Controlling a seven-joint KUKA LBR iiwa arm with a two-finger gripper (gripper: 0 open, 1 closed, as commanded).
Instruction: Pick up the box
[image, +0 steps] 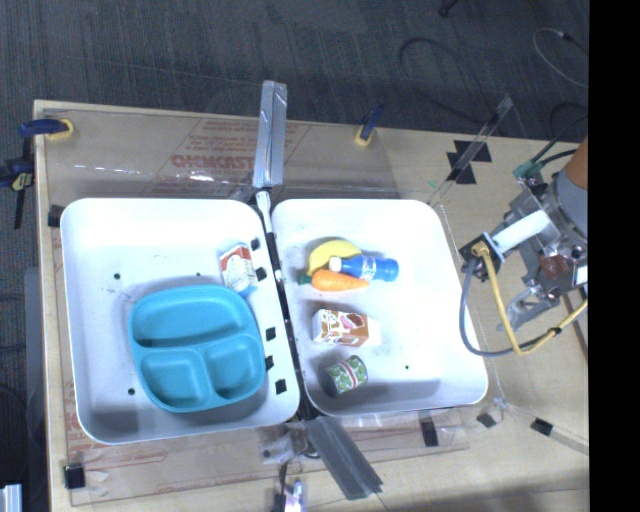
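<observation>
Dark grey carpet surrounds a pale wooden bench (520, 440) that carries two shallow white bins side by side, seen from above at a slant. Within the left white bin (100, 240) lies a blue plastic tray with three compartments (197, 345), and just beyond the tray's far right corner, close to the wall shared by the bins, sits a small red-and-white carton (236, 266). Across the divider, the right white bin (430, 300) holds a yellow banana-shaped toy (330, 253), a small blue bottle with a white cap (367, 267) lying on its side against it, and an orange carrot-shaped toy (339, 282) touching both. Nearer the camera, well apart from that cluster, lies a small brown-and-white printed box (341, 327), and just beside it a green-labelled can on its side (346, 374). At the right edge, over the bench and outside both bins, hangs the arm's gripper (545, 262) amid yellow and grey cables; its state cannot be told from this angle, and nothing is seen in its grasp. Judged from this layout, the task is at its opening step, the approach not yet begun. A next move would call for carrying the arm leftward over the right bin's rim, centring above the printed box, and descending clear of the can that lies just beside it.
</observation>
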